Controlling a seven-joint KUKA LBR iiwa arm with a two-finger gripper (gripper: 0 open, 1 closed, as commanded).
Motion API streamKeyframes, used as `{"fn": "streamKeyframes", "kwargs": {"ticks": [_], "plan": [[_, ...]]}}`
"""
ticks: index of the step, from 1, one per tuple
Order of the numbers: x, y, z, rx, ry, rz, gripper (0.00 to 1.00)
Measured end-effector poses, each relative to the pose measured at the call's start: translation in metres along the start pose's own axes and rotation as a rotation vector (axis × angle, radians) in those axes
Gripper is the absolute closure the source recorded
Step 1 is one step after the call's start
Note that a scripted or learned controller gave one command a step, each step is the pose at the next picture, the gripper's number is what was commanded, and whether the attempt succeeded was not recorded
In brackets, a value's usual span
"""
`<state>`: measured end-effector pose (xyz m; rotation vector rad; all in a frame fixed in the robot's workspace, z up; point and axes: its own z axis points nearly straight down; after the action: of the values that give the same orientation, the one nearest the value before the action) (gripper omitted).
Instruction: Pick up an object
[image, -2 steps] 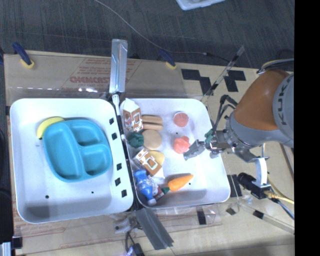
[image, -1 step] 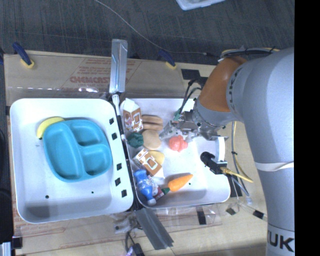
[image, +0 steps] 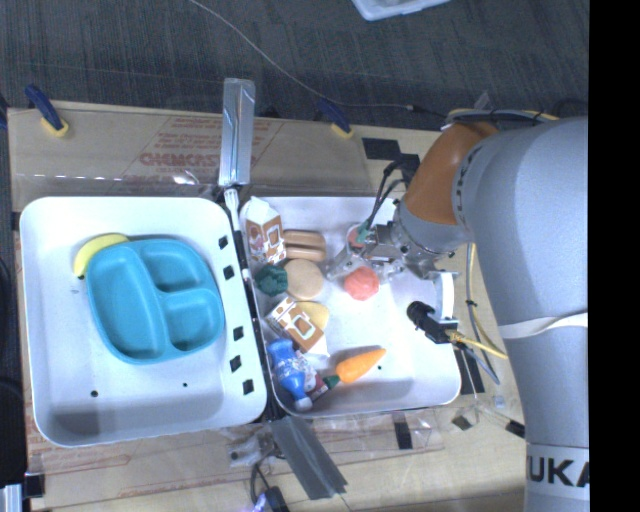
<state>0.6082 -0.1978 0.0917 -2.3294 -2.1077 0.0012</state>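
Note:
My gripper (image: 360, 252) hangs low in the right bin (image: 400, 385), just above a red-pink ball (image: 362, 284) and right of a hot dog bun (image: 304, 244). The ball lies on the bin floor below the fingertips. Along the bin's left side sit a small milk carton (image: 262, 234), a dark green item (image: 271, 277), a tan round piece (image: 304, 279), a brown-and-white box (image: 292, 320), a blue bottle (image: 287, 366) and an orange carrot (image: 357, 364).
The left bin (image: 45, 300) holds a blue divided tray (image: 155, 297) with a yellow banana (image: 100, 248) peeking out behind it. A metal divider (image: 236, 130) stands between the bins at the back. The grey arm (image: 530, 230) covers the bench's right side.

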Motion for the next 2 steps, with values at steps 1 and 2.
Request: {"fn": "streamKeyframes", "kwargs": {"ticks": [1,2], "plan": [[0.002,0.001,-0.011,0.0,0.001,-0.007,1.0],[0.046,0.014,-0.117,-0.007,0.001,0.183,1.0]]}}
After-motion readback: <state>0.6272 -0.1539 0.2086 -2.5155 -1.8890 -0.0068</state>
